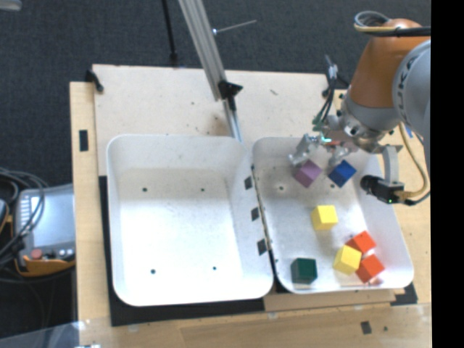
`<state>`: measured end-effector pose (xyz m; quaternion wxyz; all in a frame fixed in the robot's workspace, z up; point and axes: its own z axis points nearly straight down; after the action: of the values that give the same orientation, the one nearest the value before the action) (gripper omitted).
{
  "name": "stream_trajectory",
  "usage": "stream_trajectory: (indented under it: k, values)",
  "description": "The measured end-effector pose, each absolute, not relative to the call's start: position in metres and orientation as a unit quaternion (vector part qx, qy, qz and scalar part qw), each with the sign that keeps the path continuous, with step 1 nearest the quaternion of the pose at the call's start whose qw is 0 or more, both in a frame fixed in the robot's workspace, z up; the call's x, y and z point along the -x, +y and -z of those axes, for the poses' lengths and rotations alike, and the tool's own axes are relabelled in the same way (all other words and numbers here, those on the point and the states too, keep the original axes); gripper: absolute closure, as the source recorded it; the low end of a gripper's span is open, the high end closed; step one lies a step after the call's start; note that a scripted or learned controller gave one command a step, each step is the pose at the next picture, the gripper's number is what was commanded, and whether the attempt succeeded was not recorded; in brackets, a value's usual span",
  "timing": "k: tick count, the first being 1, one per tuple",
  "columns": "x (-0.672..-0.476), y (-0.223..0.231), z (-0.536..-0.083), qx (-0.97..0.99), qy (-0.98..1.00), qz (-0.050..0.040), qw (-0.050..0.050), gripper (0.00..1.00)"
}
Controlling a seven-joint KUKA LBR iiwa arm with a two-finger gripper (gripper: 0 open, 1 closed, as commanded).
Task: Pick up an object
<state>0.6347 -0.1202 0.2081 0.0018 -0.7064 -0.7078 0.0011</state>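
Nearest the camera, along the front wall of the right bin [395,285]: 1 dark green cube [304,270], then a cluster of 1 yellow cube [347,259] touching 2 orange-red cubes [367,254]. Item behind these, mid-bin: a second yellow cube [325,217], standing alone. Items further back: 1 purple cube [307,172] and 1 blue cube [342,173], near each other, both directly under the wrist.

Gripper [324,148]: low over the far end of the right bin, just above and between the purple and blue cubes. At this slant it cannot be told whether the pincer is spread or closed, and no cube is seen lifted or clamped.

Task status, as judged: the approach seems made, with the purple or blue cube the likely candidate; grasp and lift remain to be done. All 7 cubes appear to rest on the bin floor.

Left bin [116,216]: white, shallow, side by side with the right one, a few dark specks on its floor.

Surface: pale wooden bench [159,100], scuffed, with a slanted aluminium strut [206,42] rising from its far part.

Room: dark carpet [72,20] beyond; a cabled control pendant [43,227] at the left.
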Motion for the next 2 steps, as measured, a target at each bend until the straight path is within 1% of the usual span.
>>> stream_trajectory:
  k: [1, 2]
  values:
    - [-0.636, -0.120, -0.211, 0.706, -0.708, 0.0003, 0.000, 0.00]
    - [-0.629, -0.119, -0.166, 0.707, -0.707, -0.0020, 0.001, 0.00]
